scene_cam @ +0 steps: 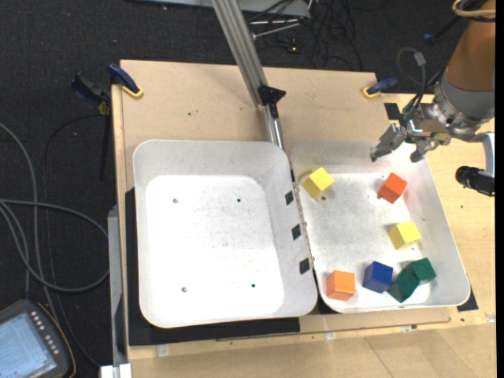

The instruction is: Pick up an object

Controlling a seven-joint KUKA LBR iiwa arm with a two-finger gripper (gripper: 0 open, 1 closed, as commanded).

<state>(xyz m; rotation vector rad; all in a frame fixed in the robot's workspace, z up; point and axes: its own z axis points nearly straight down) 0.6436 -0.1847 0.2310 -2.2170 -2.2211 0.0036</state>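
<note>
The bench [205,109] is a tan board carrying two shallow white bins side by side. The left bin [157,172] is the bigger looking of the two, its floor speckled. The right bin [354,235] holds all the blocks.

The arm [472,61] comes in from the right, grey with an orange band, and its claw [403,144] hangs over the right bin's far rim, fingers spread apart with nothing between them.

In the right bin, a yellow block [319,182] sits near the left wall, toward the far end. A red block [392,187] lies just below the claw, apart from it. A second yellow block [405,233] rests near the right wall. Along the near edge run an orange block [340,284], a blue block [378,276], and two green blocks [412,279] touching each other, the blue one just beside them.
</note>
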